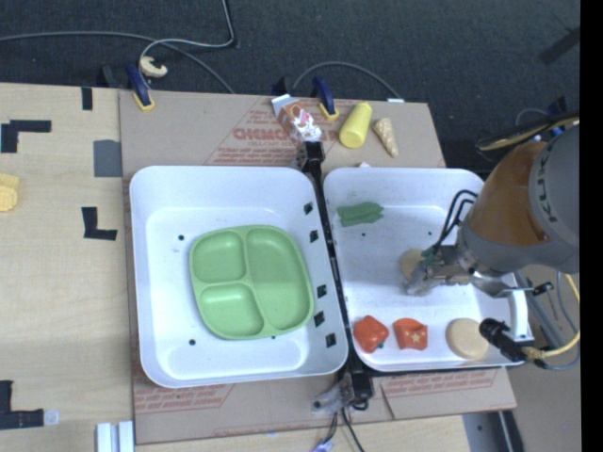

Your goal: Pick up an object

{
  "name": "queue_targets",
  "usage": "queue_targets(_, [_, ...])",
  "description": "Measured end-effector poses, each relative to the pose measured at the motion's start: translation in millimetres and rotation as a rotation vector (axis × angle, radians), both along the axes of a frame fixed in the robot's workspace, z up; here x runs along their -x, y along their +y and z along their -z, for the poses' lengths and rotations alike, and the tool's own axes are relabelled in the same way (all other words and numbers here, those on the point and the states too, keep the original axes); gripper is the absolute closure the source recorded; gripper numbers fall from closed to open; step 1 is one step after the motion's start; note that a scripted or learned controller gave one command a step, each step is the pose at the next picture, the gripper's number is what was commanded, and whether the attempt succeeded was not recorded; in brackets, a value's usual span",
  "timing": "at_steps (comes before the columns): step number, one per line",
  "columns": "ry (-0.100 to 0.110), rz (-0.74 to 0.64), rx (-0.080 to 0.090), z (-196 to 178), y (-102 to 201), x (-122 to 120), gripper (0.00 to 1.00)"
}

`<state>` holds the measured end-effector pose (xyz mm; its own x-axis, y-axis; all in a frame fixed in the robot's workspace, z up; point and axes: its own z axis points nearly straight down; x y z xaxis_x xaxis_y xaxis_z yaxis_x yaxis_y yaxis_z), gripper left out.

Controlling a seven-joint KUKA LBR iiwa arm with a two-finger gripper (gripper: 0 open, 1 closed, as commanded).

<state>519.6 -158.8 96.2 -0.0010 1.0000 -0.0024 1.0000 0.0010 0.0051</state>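
Two shallow white bins sit side by side on a brown cardboard sheet on the bench. The left white bin holds a light green plastic plate with three sections, lying flat near the middle.

The right white bin holds several small things. A flat green piece that looks like a leaf or pea pod lies at the far left part of this bin. Along the near side there is a row of three things: a red and orange toy pepper on the left, a red toy tomato with a green top just beside it, and a round tan toy like a bread roll on the right.

The grey arm with the orange band reaches in from the right. Its two-finger gripper is low in the middle of the right bin. A small tan thing sits right at the tips of the gripper, but I cannot tell if the jaws are apart or together, or if they are clamped on it.

Behind the bins, on the far side of the cardboard, lie a yellow plastic cylinder, a tan cone shape just to its right, and a small white and red packet to its left.
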Motion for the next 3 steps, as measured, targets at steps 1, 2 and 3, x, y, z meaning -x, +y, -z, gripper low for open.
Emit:
queue_targets(1, [0.000, 0.000, 0.000, 0.1, 0.0, 0.1, 0.00])
queue_targets(2, [0.000, -0.001, -0.001, 9.6, 32.8, -64.4, 0.00])
queue_targets(3, [0.003, -0.002, -0.001, -89.2, 81.0, -148.3, 0.00])
